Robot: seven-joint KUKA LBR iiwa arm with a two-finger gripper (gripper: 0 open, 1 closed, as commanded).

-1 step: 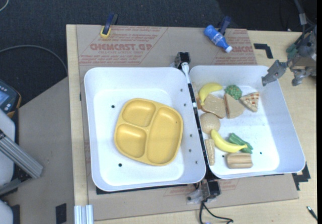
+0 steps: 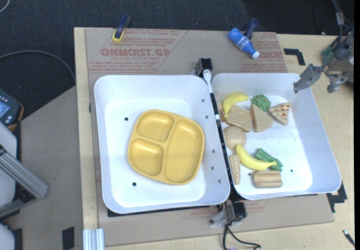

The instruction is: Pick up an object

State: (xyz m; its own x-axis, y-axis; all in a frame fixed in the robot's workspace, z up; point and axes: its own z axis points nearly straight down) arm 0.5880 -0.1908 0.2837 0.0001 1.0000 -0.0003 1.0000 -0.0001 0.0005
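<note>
The right bin [image 2: 315,148] holds a cluster of toy foods along its left half. Among them are a yellow banana [image 2: 250,159], a second banana [image 2: 235,99], green broccoli [image 2: 260,101], bread slices [image 2: 241,118], a pizza wedge [image 2: 280,112], a green pod [image 2: 270,158] and a brown sausage [image 2: 267,178]. My gripper [image 2: 320,79] hangs over the bin's far right corner, up and right of the pizza wedge. It is open, with nothing between its fingers.
The left bin [image 2: 107,131] carries a yellow divided plate [image 2: 166,146]. A blue clamp [image 2: 243,41] and a yellow clamp [image 2: 119,31] sit on the cardboard behind the bins. The right half of the right bin's floor is bare.
</note>
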